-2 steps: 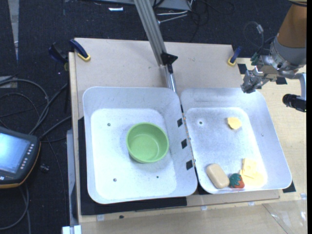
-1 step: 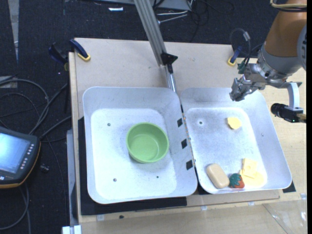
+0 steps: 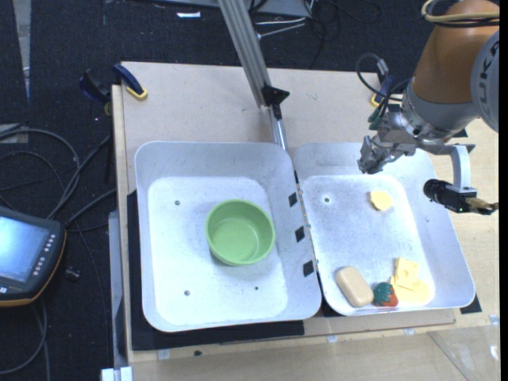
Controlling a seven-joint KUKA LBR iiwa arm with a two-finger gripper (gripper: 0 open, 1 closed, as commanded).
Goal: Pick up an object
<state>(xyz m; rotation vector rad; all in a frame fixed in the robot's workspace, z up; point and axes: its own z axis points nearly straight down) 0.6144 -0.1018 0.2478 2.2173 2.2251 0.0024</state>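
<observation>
Four small things lie in the right bin (image 3: 444, 236), and any of them would satisfy the task, so the first choice is which one gives the cleanest grasp. Nearest the camera, against that bin's front wall, sit a tan bread-roll-shaped piece (image 3: 354, 285), a little red and green toy (image 3: 385, 294) touching its right end, and a pale yellow wedge like cheese (image 3: 410, 280) just right of that toy. These three crowd one another, so fingers coming down there would likely nudge a neighbour or catch on the bin wall. Farther back in the same bin, a small yellow chunk (image 3: 382, 201) lies alone on the bare floor, well apart from the cluster. It looks like the best target: open space on every side and nothing to snag.

Beyond the chunk, the gripper (image 3: 373, 159) hangs over the right bin's far rim, just behind and slightly left of that piece. I cannot tell whether its fingers are spread or closed; nothing is seen between them. To do this well, the arm should centre over the chunk, come straight down with fingers spread wide, close gently, and lift without dragging.

Left of the right bin, a green bowl (image 3: 240, 232) sits in the left bin (image 3: 159, 173), too wide for an easy pinch except at its rim.
</observation>
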